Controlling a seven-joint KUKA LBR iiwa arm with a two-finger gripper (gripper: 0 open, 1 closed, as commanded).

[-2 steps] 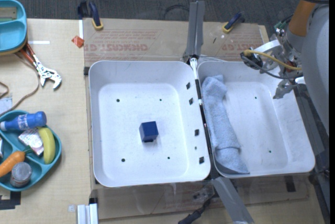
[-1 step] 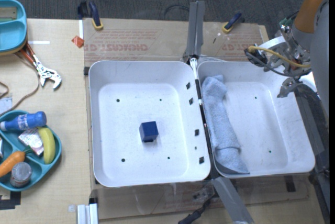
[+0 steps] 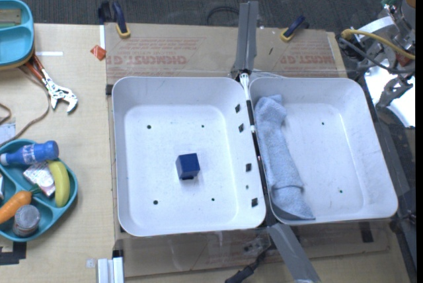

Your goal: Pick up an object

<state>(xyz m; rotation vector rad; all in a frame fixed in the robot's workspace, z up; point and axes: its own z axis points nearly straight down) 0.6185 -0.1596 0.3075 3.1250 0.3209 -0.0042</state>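
Camera view, near to far: one blue cube (image 3: 188, 166) sits low-centre in the left bin (image 3: 132, 209); one grey cloth (image 3: 280, 156) lies along the right bin's (image 3: 370, 162) left wall. Two bins total. End effector (image 3: 396, 86) is beyond the right bin's far-right corner, touching nothing visible; opening can't be judged.

Blue cube (image 3: 188, 165) sits alone mid left bin (image 3: 132, 116), open floor all around it. Right of cube, past the divider, grey cloth (image 3: 281, 156) blocks right bin's (image 3: 360, 143) left side.
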